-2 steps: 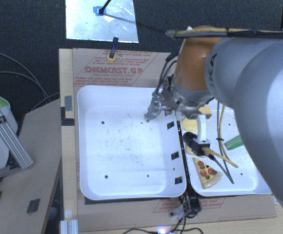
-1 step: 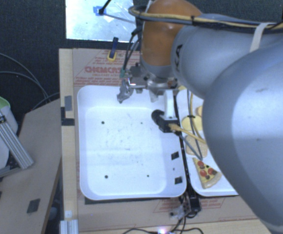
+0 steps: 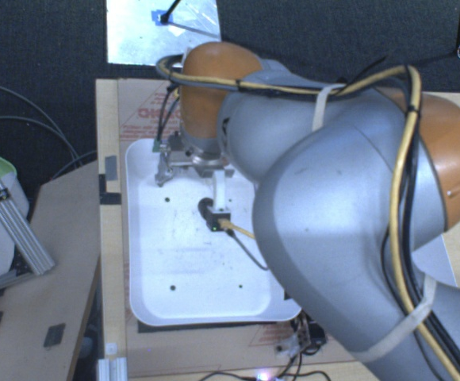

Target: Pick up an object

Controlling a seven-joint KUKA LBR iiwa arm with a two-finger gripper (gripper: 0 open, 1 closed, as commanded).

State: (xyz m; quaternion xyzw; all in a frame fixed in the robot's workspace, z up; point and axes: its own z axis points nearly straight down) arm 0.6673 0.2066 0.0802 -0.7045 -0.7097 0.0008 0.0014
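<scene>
Gripper (image 3: 165,167) low over far-left corner of left bin (image 3: 147,292), open-or-closed state cannot be told; any object lies hidden under the arm (image 3: 349,213), so weight, stiffness and hold point remain unjudged.

glossy white plastic bin (image 3: 182,292)

One bin (image 3: 166,284) lies on the table (image 3: 107,125), toward its left side. The arm (image 3: 333,173) stretches in from the right, above the right part of the bin and the right half of the table. The hand (image 3: 165,171) is over the far left corner of the bin. Behind the table lies a flat sheet (image 3: 135,22). Left of the table is another board (image 3: 47,276), with slanted rails (image 3: 12,221) at its left. Some cables (image 3: 305,340) lie at the near edge of the table, just right of the bin.
</scene>
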